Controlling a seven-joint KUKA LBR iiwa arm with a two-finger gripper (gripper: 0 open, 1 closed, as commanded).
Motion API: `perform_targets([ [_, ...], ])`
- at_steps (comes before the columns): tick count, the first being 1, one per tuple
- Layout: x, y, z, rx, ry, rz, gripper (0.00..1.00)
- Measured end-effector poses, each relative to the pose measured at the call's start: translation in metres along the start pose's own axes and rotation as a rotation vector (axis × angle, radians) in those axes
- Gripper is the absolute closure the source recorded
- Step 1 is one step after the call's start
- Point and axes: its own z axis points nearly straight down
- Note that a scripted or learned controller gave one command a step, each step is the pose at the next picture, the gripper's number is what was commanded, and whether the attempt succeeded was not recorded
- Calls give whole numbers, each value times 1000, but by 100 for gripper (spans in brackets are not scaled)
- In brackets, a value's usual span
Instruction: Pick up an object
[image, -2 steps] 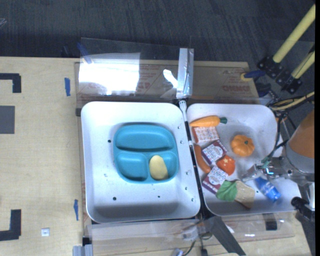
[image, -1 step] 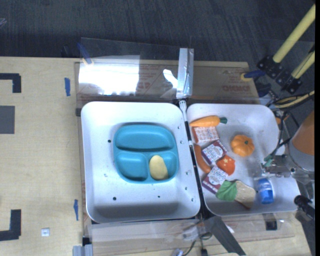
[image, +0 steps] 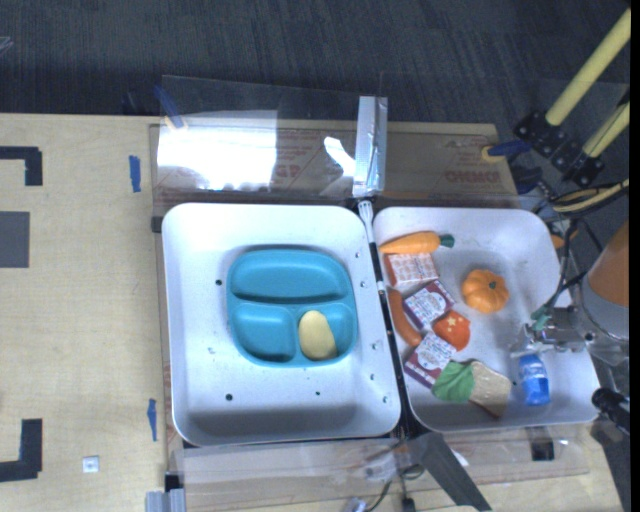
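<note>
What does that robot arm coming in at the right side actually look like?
A bit of the arm shows at the right edge: a rounded orange band with grey casing beneath it. Its gripper is a small cluster of metal and dark parts with a greenish spot, over the right bin. Thin dark cables loop beside it.

text: none legible | packets (image: 428, 305): print too small | cardboard (image: 470, 165): red lettering blurred
</note>
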Motion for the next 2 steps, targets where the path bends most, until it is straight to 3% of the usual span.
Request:
perform_targets([
  [2,0,1,-19,-3,-2,0,100],
])
